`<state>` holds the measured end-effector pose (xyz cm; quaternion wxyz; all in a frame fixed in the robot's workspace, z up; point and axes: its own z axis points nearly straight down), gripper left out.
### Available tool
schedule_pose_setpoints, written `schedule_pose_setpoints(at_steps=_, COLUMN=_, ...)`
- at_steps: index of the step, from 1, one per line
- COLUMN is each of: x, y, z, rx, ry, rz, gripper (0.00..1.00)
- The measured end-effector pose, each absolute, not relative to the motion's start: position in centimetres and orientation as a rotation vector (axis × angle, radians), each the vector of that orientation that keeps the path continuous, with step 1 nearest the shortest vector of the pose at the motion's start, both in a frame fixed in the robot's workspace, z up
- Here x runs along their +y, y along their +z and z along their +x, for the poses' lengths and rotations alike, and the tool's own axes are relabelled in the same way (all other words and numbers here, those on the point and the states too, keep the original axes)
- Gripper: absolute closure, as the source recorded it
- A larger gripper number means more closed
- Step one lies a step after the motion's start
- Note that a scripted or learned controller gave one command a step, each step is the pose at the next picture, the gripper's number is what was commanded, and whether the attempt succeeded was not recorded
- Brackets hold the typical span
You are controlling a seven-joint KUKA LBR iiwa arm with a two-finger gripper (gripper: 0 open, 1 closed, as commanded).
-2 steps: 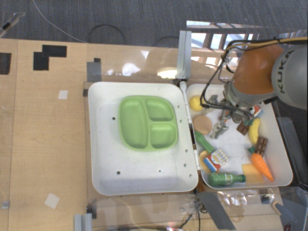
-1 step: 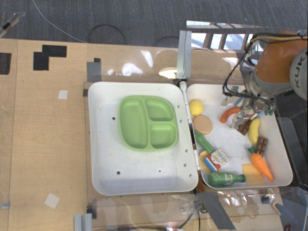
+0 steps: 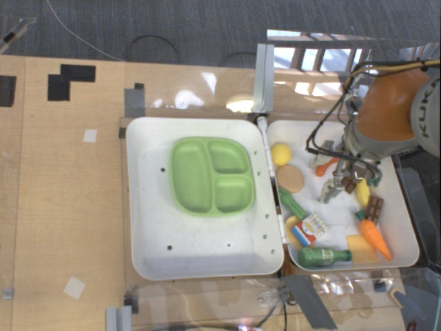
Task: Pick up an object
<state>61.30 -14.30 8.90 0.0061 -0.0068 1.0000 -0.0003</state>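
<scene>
Objects crowd the right bin [image 3: 406, 254]: a yellow lemon [image 3: 280, 154] and a tan round cookie [image 3: 291, 179] at its left wall, a green bottle [image 3: 324, 256] along the near edge, a carrot [image 3: 377, 238] beside a chocolate bar [image 3: 373, 208]. The gripper [image 3: 335, 187] hovers mid-bin, fingers spread slightly, nothing between them. A banana [image 3: 363, 192] lies just beside it, a small red piece [image 3: 325, 167] on its other side. The left bin [image 3: 148, 254] holds a green divided plate [image 3: 211, 175].

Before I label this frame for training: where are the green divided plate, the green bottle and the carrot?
green divided plate [image 3: 195, 178]: camera view, large left compartment.
green bottle [image 3: 322, 256]: camera view, middle of its body.
carrot [image 3: 376, 238]: camera view, orange body.
</scene>
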Motion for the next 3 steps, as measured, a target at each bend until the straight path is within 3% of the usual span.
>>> schedule_pose_setpoints(at_steps=1, x=-10.2, y=8.8, z=65.6, rx=3.112, ry=0.003, rz=0.324, gripper=0.0)
schedule_pose_setpoints(at_steps=2, x=-17.9, y=8.9, z=65.0, rx=3.123, ry=-0.005, rz=0.19, gripper=0.0)
schedule_pose_setpoints(at_steps=3, x=-9.9, y=8.9, z=63.7, rx=3.125, ry=0.005, rz=0.173, gripper=0.0)
